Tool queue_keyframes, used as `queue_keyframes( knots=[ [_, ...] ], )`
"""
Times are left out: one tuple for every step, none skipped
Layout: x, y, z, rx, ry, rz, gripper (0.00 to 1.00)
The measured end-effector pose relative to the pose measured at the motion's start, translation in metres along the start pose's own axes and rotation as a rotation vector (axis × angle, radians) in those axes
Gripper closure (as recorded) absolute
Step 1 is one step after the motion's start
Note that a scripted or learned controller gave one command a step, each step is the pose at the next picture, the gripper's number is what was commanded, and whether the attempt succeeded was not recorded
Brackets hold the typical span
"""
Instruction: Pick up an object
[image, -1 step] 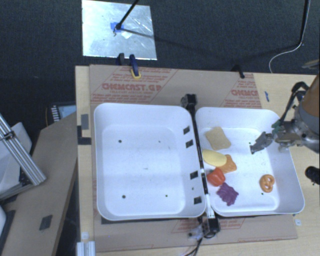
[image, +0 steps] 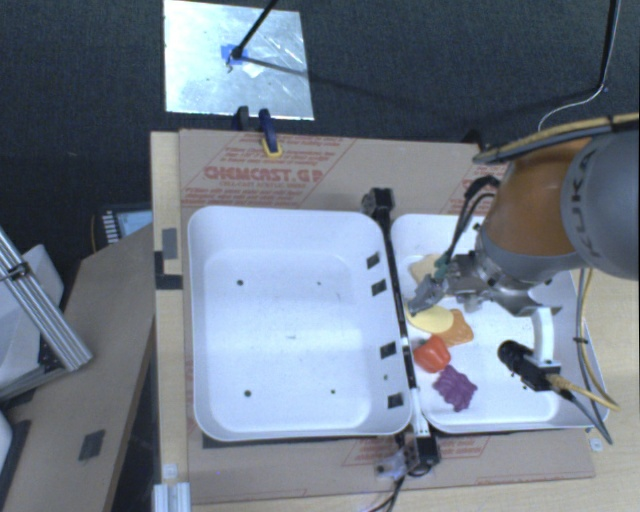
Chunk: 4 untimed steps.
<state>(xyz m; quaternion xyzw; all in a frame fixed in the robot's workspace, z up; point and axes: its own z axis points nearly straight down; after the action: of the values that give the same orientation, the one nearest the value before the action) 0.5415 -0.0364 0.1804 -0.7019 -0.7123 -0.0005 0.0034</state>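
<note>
While the gripper (image: 428, 292) hovers low in the right bin (image: 520, 412), nothing is lifted.
Yellow toy (image: 434, 320) lies just nearer than the jaws; their state is unclear.

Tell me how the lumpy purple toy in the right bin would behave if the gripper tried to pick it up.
The lumpy purple toy looks small and probably light, so lifting it should take little force. Its bumpy, uneven outline may give the gripper poor flat contact, so it could twist or slip. It lies flat on the right white bin floor, so rolling seems unlikely.
</note>
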Motion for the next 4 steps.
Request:
queue_keyframes(
  knots=[
    [-0.071,-0.040,0.092,0.006,-0.007,0.021,0.00],
    [-0.056,0.009,0.004,-0.017,-0.007,0.008,0.00],
    [-0.071,-0.053,0.057,0.003,-0.005,0.017,0.00],
    [-0.023,-0.003,-0.115,-0.026,-0.006,0.004,0.00]
  ],
)
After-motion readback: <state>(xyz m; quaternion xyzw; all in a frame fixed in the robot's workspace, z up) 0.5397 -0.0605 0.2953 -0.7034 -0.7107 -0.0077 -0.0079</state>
